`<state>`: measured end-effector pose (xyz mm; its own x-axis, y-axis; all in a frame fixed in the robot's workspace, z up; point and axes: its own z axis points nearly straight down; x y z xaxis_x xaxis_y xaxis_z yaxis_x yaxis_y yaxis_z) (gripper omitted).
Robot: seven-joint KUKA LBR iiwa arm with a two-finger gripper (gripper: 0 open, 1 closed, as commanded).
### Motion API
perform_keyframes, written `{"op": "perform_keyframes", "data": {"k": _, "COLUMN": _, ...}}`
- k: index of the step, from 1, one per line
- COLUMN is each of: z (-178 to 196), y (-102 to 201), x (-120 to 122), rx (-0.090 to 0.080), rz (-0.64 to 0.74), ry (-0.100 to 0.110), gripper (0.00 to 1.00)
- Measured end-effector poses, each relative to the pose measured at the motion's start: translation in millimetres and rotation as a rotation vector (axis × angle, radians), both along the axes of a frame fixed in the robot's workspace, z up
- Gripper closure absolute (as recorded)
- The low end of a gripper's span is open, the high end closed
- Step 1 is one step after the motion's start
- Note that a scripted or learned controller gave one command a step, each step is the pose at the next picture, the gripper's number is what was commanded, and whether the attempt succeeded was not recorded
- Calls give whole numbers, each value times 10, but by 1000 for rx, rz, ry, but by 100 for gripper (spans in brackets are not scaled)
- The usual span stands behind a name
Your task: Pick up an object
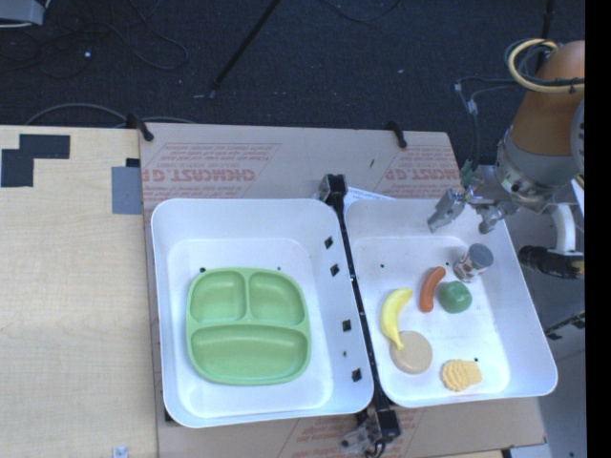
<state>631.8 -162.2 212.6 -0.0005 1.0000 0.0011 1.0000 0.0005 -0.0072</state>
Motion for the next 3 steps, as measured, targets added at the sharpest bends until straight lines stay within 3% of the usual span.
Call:
{"op": "perform_keyframes", "data": {"k": 2, "z": -890, "y": 19, "x": -89, "rx": 0, "rz": -1, "ry": -1, "gripper": 0}}
{"op": "perform_keyframes", "data": {"k": 3, "z": -766, "y": 10, "x": -83, "rx": 0, "rz": -3, "ry": -3, "gripper": 100}}
